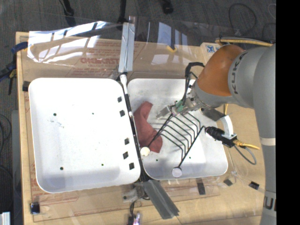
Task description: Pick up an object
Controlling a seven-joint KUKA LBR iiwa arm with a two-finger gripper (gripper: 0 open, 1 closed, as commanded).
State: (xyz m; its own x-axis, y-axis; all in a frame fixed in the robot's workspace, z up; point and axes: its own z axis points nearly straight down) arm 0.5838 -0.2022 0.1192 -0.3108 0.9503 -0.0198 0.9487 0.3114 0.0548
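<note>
In the right bin [213, 165], the claw [180, 108] hangs over a wire rack [180, 128]; descend squarely onto a wire (its spread I cannot tell).

**Right bin holds everything**

Two bins sit side by side: the left bin [75, 135] and the right bin [213, 165]. In the right one, a cloth [147, 125] lies along its left wall, and a wire masher [180, 130] lies just right of it, apparently overlapping its edge. The gripper [180, 108] hangs above the masher's upper end.
</note>
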